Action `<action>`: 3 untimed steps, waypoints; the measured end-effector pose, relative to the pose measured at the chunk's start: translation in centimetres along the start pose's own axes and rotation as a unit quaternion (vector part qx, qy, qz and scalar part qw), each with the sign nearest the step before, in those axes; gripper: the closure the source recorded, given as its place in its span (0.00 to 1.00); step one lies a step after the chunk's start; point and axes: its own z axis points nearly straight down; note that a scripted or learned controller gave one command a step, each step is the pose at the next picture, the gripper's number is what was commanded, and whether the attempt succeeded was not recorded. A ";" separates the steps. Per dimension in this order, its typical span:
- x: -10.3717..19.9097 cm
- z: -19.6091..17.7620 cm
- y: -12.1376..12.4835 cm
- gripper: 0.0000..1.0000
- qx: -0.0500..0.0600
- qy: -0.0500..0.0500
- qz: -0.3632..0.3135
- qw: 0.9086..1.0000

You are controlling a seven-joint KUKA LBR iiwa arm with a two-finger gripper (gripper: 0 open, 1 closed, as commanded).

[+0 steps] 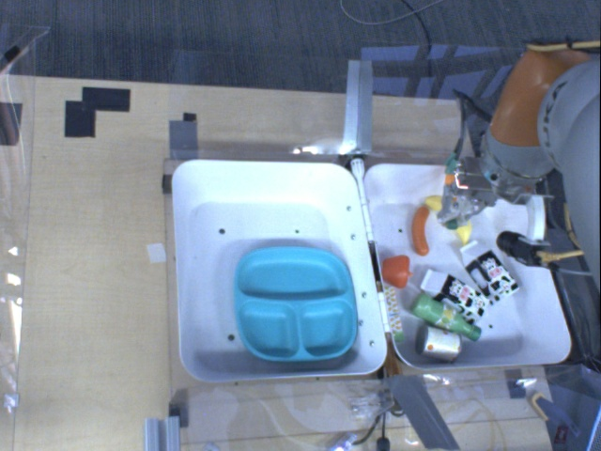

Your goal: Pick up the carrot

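The pincer (456,209) hangs low over the far part of the right bin (554,341); whether it is wide or narrow cannot be told, and nothing is seen held in it. Close by it lie two small yellow pieces, one (432,202) at its bin-divider side and one (466,234) just on its near side.

The carrot (421,230) lies flat on the bin floor just beside the pincer, on the side towards the other bin. Its long axis runs near to far, leaning only a little. Which end is the tip cannot be told.

Nearer to the camera than the pincer are two packets printed in black and white, one (493,274) tilted and one (461,293) beside it; their print is too small to read. A red-orange round thing (396,271) sits near the carrot's near end. Farther still from the pincer lie a green bottle (449,314) on its side and a metal can (439,344) just beyond it.

Well apart from the pincer, the left bin (202,252) holds a blue divided plate (296,301). Both bins rest on the pale counter (84,280).
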 end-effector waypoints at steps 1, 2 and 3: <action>-6.1 -1.4 1.2 0.00 0.008 0.006 0.071 0.997; -5.5 2.6 -1.2 0.00 -0.037 0.002 0.045 0.998; -6.7 3.9 2.3 0.00 -0.008 0.007 0.207 0.978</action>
